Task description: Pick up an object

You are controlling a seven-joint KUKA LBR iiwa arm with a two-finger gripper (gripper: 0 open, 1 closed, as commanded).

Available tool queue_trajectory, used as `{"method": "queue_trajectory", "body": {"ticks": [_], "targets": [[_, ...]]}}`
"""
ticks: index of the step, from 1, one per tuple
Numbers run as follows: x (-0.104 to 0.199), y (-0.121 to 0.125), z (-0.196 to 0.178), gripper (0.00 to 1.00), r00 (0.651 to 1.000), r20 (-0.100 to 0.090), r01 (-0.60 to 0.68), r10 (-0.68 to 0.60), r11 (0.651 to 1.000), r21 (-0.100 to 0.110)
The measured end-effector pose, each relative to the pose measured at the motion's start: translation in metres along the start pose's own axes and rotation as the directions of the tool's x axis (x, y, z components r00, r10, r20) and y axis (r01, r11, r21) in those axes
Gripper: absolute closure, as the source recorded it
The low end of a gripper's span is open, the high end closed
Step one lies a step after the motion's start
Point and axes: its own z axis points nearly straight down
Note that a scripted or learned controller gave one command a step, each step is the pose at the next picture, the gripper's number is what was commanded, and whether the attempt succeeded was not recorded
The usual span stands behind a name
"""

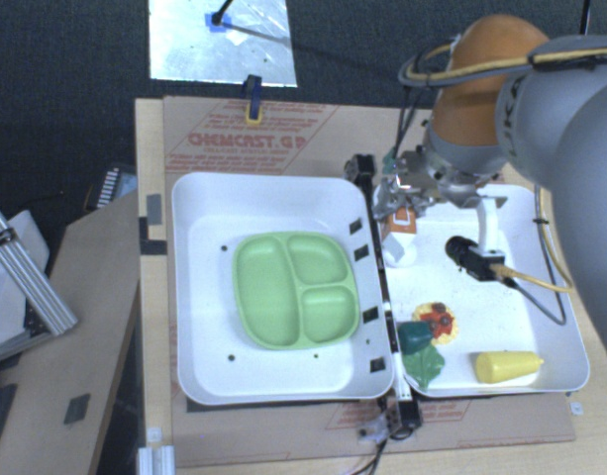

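My gripper point(398, 204) is low over the far left corner of the right bin point(551, 265), next to the divider between the bins. Directly under it lies a small orange and white carton point(402, 228), partly hidden by the gripper. Whether the gripper touches the carton is unclear. Further forward in the same bin lie a small round yellow and red toy point(437, 319), a dark green piece point(418, 349) in the near left corner, and a yellow object point(506, 366) near the front edge.
The left bin point(199, 265) holds a light green divided plate point(293, 290). A black cable attachment point(471, 255) hangs off the wrist over the right bin. The grey arm point(560, 117) covers the far right of the bench.
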Motion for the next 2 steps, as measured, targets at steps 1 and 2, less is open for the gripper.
{"method": "queue_trajectory", "body": {"ticks": [1,2], "targets": [[0.045,0.008,-0.008,1.0,1.0,0.0,-0.001,0.001,1.0,0.001],[0.093,0.027,-0.018,1.0,1.0,0.0,-0.001,0.001,1.0,0.0]]}}
